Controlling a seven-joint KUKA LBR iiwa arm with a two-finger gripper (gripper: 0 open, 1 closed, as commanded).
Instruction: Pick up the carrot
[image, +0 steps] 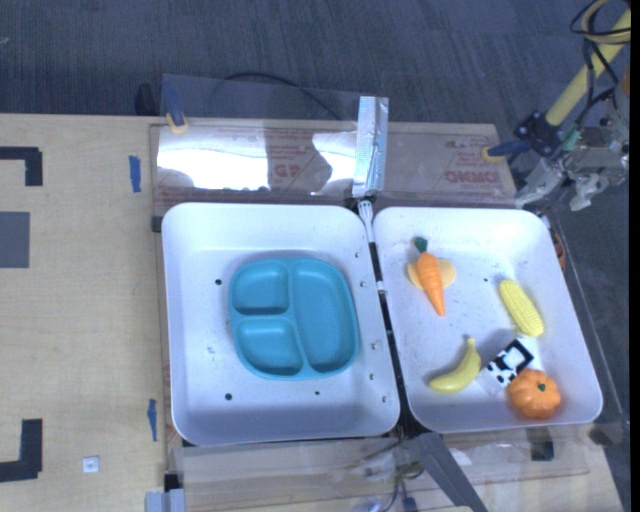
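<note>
Look to the right bin (572, 330): your carrot (431, 278) lies in its far-left part, close to the wall that meets the left bin (185, 330) and nearer the far rim than the near one. Its long axis runs roughly from far to near with a slight slant. The green top points toward the far rim, and the orange tip points toward the near rim, leaning a little to the right. A small pale yellow piece (444, 272) lies under or against the carrot's thick end; you cannot tell what it is.

The corn cob (521, 306) sits toward the right bin's right wall, well apart from the carrot, also slanted. The banana (456, 369) lies nearer the near rim, about mid-width. Just to its right is a black-and-white tag (509, 359), and touching that, in the near-right corner, the small orange pumpkin (534, 393).

In the left bin, a blue divided plate (294, 316) rests near the middle, with three compartments.

The gripper (577, 175) hangs beyond the right bin's far-right corner, outside the rim and well away from the carrot. From this angle you cannot tell how it is set. Yellow cabling (580, 85) runs up from it.
</note>
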